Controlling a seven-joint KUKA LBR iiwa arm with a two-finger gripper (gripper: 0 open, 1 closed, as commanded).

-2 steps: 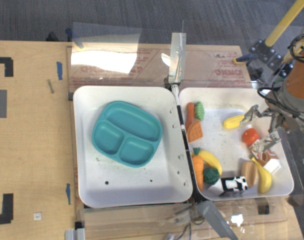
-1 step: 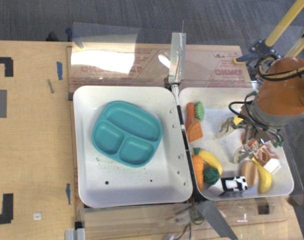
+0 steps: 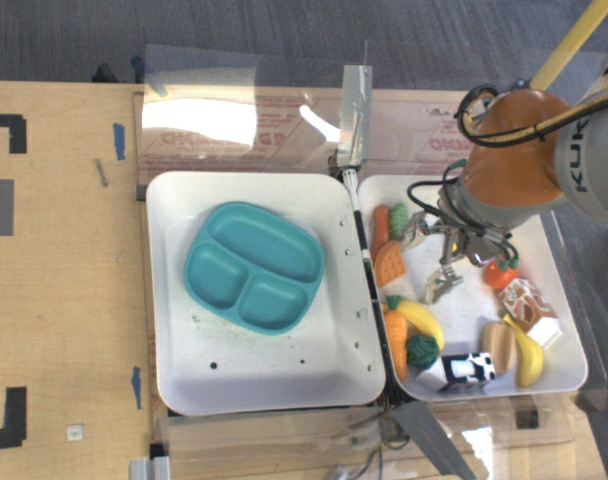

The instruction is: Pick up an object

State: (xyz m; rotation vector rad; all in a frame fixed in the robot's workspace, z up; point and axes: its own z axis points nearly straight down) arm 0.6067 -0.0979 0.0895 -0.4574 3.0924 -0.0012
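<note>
Gripper (image 3: 446, 283) hangs over your right bin (image 3: 569, 358), nothing visibly between its fingers; can't tell its state. Your toy food sits around it: banana (image 3: 421, 320) just below, carrot (image 3: 381, 223) left, hot dog (image 3: 497, 342) lower right.

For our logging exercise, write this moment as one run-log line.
arm: over right bin | gripper: above bare floor among toy food, holding nothing seen | left bin: teal tray | pick: not done
</note>
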